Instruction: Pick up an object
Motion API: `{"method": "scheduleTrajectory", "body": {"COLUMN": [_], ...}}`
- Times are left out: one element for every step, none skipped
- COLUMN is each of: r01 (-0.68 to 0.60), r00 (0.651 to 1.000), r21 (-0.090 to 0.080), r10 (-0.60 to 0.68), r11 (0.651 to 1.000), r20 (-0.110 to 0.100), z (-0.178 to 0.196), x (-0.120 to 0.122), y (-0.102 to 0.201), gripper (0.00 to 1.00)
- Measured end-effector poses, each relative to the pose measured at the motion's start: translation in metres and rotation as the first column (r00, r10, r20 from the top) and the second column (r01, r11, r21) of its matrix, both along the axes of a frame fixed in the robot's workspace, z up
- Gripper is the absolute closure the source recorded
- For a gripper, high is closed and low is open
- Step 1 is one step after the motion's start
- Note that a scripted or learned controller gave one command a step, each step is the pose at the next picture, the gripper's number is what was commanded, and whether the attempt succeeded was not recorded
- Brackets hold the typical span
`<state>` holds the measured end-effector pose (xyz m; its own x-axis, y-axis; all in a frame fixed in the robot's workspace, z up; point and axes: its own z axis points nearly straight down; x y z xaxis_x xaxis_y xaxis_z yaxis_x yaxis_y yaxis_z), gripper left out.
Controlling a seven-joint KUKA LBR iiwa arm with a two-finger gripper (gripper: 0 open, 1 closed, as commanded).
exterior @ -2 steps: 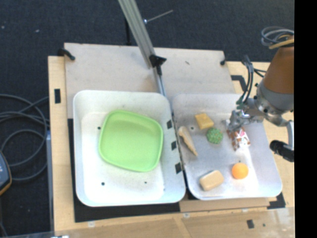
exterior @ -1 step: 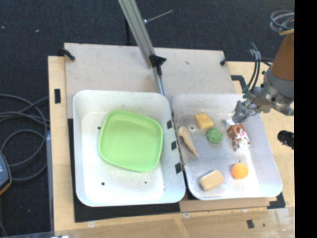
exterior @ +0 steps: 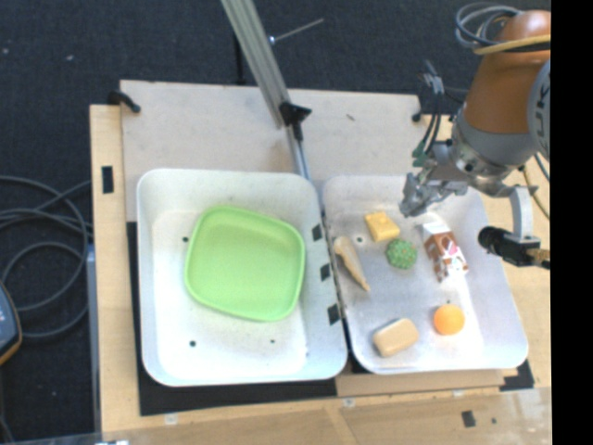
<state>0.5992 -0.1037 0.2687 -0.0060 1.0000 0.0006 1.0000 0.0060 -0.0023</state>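
While the gripper (exterior: 417,200) hung above the yellow block (exterior: 381,226), whether its jaws stood wide or narrow could not be told. Just beyond the block lay a green ball (exterior: 401,254), a small carton (exterior: 443,255) and a cone (exterior: 351,263). Judged light and stiff, the block would likely take a grip across its flat opposite sides.
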Motion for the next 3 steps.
{"method": "scheduleTrajectory", "body": {"r01": [0.0, 0.0, 0.0], "r00": [1.0, 1.0, 1.0], "r21": [0.0, -0.001, -0.001], "r10": [0.0, 0.0, 0.0], "r11": [1.0, 1.0, 1.0], "r20": [-0.002, -0.001, 0.0], "z": [-0.016, -0.032, -0.032], "x": [0.018, 0.035, 0.066], "y": [0.057, 0.108, 0.156], "gripper": [1.0, 1.0, 1.0]}}
